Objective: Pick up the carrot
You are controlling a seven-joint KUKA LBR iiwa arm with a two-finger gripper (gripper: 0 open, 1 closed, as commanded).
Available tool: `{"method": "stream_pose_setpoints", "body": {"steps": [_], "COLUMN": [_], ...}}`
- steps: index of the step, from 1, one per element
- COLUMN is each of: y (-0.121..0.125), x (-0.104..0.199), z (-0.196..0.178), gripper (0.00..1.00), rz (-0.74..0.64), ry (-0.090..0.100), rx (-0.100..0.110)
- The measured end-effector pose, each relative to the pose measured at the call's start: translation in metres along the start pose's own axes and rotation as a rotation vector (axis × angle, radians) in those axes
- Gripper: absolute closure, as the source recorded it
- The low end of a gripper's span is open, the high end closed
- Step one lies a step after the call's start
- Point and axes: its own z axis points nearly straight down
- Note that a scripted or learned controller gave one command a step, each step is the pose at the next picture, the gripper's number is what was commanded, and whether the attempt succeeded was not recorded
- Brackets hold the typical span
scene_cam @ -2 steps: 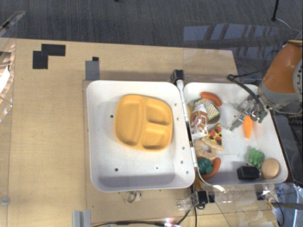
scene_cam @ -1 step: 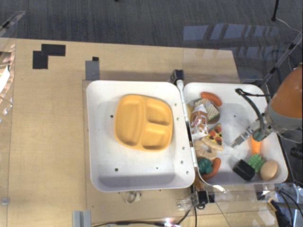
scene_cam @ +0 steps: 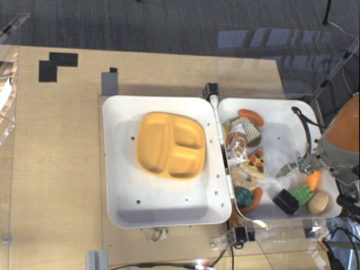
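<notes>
- At the right bin's (scene_cam: 270, 108) near-right corner we find the carrot (scene_cam: 313, 180), a small orange piece lying among toy food, just beside a green block (scene_cam: 302, 194) and a tan egg-shaped piece (scene_cam: 318, 203).
- Its long axis runs roughly up and down the view, tilted a little.
- Our gripper (scene_cam: 288, 169) sits just to the carrot's left, so the carrot lies rightward and slightly lower from it.
- We see nothing between the fingers, which look spread apart.
- We judge the coming move needs a short shift right, with the jaws set across the carrot's narrow width.
</notes>
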Motion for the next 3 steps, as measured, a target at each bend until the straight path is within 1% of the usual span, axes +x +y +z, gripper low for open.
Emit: {"method": "stream_pose_setpoints", "body": {"steps": [1, 2, 3], "y": [-0.018, -0.014, 0.017], "x": [0.001, 0.001, 0.086], "z": [-0.001, -0.013, -0.077], "gripper": [0.00, 1.00, 1.00], "rz": [-0.271, -0.279, -0.428], "ry": [-0.004, -0.008, 0.005], "rx": [-0.001, -0.008, 0.003]}}
